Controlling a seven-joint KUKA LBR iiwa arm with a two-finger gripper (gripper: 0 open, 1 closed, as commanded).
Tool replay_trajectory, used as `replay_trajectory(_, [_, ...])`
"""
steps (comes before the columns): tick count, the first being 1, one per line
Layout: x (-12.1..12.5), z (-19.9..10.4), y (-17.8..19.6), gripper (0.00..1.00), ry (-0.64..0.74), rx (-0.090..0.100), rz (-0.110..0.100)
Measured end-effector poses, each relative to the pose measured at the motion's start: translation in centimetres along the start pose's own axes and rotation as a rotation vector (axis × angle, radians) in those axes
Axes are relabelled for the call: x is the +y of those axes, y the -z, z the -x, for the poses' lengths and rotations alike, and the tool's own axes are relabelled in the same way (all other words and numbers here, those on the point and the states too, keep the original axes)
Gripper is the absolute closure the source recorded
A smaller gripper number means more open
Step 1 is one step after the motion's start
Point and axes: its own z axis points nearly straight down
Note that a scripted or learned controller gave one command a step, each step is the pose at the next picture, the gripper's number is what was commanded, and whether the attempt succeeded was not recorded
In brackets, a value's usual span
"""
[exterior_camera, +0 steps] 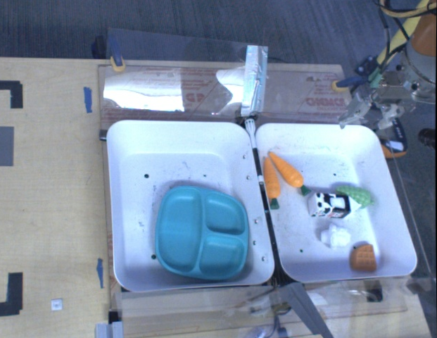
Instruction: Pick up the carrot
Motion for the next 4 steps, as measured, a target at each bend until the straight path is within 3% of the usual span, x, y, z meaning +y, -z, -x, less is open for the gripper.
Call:
replay_trajectory(1, [1.2, -6.5, -10.6, 0.00, 0.160, 0.003, -0.009])
replay_trajectory(2, [0.6, -6.6, -18.5, 0.00, 0.143, -0.001, 0.007])
replay_trajectory(3, [0.7, -6.6, -17.4, 1.00, 0.143, -0.002, 0.012])
replay_trajectory(4, [-1.7, -13.1, -5.2, 1.00, 0.234, 0.000, 0.015])
